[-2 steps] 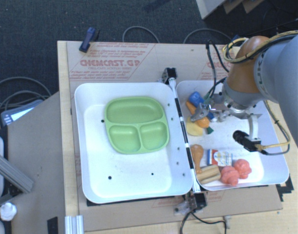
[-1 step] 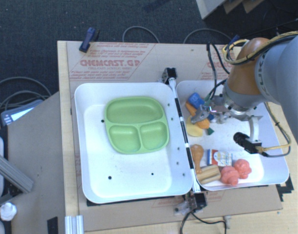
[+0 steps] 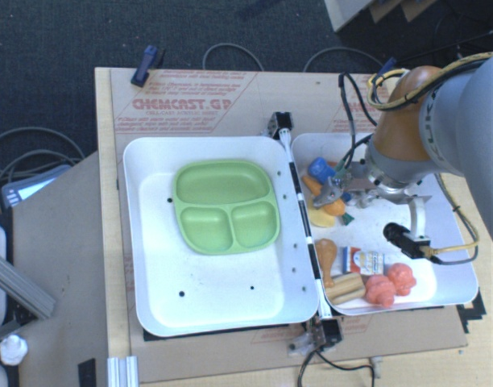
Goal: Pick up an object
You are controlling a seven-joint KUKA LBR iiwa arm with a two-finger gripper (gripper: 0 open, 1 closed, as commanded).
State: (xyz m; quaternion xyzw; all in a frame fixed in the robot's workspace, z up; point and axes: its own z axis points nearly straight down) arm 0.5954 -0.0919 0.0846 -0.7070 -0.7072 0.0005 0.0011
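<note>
**Small toy food, likely light and slick, under the gripper**

The gripper (image 3: 341, 190) is seen low in the right bin (image 3: 448, 293), over an orange piece (image 3: 333, 210) beside a blue one (image 3: 320, 168). Whether the jaws are released cannot be told. The orange piece is judged rigid; its widest middle should be taken.

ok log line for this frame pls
arm: over right bin | tool: low among toys near blue piece | left bin: green divided plate

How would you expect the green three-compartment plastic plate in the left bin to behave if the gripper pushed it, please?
The green three-compartment plastic plate looks moulded and stiff, so probably it would keep its shape. Lying flat on the smooth white left bin, it would likely slide, not tip. It seems light.
</note>
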